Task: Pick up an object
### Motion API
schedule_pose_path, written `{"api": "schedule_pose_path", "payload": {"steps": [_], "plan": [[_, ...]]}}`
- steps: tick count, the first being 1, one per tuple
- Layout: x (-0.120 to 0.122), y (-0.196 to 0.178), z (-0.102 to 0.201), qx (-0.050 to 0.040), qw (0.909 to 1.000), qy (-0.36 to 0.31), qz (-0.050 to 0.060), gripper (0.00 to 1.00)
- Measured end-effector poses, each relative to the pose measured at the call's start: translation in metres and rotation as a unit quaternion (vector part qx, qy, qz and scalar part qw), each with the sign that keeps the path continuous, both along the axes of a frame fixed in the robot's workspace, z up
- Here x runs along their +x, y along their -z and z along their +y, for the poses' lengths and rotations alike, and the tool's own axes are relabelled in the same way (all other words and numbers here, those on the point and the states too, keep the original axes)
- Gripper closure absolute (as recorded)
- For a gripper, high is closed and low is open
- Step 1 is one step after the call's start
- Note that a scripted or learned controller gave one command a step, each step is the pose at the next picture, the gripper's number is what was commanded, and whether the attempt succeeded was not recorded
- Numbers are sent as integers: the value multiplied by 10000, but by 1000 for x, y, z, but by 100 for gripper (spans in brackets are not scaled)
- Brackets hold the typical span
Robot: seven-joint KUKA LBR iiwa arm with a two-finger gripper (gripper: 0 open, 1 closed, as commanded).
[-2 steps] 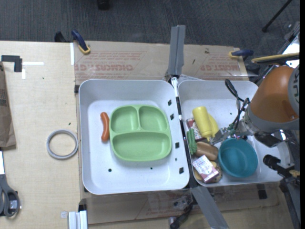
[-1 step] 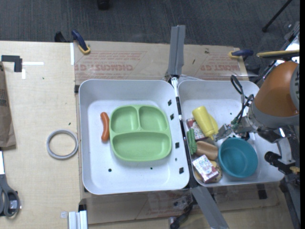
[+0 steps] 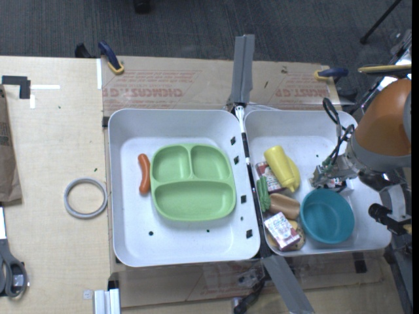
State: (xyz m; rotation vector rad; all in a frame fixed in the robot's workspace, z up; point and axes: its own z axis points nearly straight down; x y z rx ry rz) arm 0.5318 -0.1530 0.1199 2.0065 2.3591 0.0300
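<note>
The right bin (image 3: 294, 126) holds a yellow bottle (image 3: 282, 167), a blue bowl (image 3: 327, 217), a hot dog bun (image 3: 285, 205), a small printed packet (image 3: 280, 230) and a green stick-like item (image 3: 262, 194). In the left bin (image 3: 124, 195) a green divided plate (image 3: 193, 182) lies beside an orange sausage (image 3: 144, 173). My gripper (image 3: 327, 177) hangs low in the right bin, just above the bowl's far rim and right of the yellow bottle. The grey arm with its orange band (image 3: 391, 118) comes in from the right.
A grey tape ring (image 3: 86, 197) lies on the bench left of the bins. Scissors (image 3: 12, 275) sit at the lower left corner. Clamps (image 3: 111, 57) hold the cardboard at the back. A metal divider bar (image 3: 243, 70) runs between the bins.
</note>
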Motion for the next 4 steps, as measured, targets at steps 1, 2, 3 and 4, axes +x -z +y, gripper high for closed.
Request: {"api": "schedule_pose_path", "payload": {"steps": [1,2,3,4], "plan": [[0,0,1,3,10000,-6,3,0],[-4,13,23,5,9988,487,26,0],[-6,9,29,3,9991,-417,123,0],[-7,13,26,-11,9987,-510,61,0]]}}
